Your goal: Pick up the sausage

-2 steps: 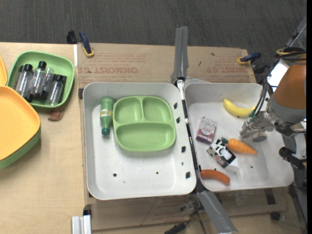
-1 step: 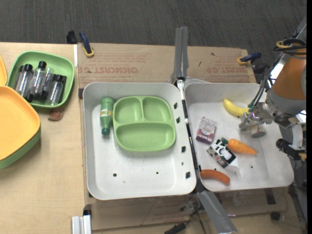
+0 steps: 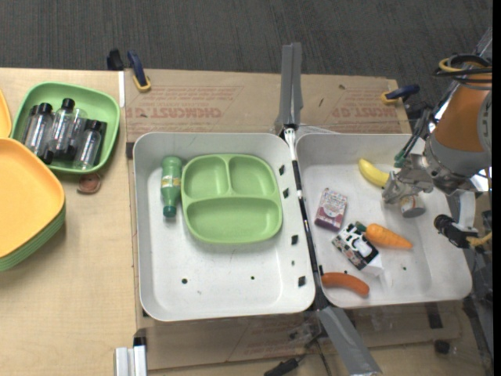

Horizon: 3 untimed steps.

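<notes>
Gripper parked over the right bin, away from its target.
The sausage lies at that bin's lower-left edge, well apart from the gripper beside the banana; whether it is open I cannot tell.

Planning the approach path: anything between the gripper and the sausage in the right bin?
Yes. The gripper is near the bin's far side beside the banana; the sausage lies at the near edge. On the line between them lie the carrot and a black-and-white packet. A descent from above looks unobstructed.
</notes>
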{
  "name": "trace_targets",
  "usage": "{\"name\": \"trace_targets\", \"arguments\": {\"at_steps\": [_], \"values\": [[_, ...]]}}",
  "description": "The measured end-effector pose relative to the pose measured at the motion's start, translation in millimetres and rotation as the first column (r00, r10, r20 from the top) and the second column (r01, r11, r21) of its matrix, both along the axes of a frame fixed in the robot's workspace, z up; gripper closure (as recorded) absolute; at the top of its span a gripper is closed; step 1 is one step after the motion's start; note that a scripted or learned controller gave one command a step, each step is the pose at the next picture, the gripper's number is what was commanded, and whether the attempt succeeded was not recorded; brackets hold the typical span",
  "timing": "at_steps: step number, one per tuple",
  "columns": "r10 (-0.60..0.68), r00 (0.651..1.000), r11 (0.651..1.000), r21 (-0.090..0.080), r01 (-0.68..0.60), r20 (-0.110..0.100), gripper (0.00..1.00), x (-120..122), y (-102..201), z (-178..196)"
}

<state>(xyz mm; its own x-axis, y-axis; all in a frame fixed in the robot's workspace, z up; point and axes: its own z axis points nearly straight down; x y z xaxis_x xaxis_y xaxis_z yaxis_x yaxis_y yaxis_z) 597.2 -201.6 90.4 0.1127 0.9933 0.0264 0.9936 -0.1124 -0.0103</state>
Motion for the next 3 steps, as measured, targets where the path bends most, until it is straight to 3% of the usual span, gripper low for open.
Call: {"name": "trace_targets", "arguments": {"at_steps": [1,2,3], "values": [[0.177,0.984,0.984,-0.013,-0.177,0.009,1.0,-26,-1,2],[0.178,0.984,0.984,-0.013,-0.178,0.01,1.0,-25,1,11],[-0.111,0.994,0.994,0.001,0.111,0.007,1.0,-50,0,3]]}}
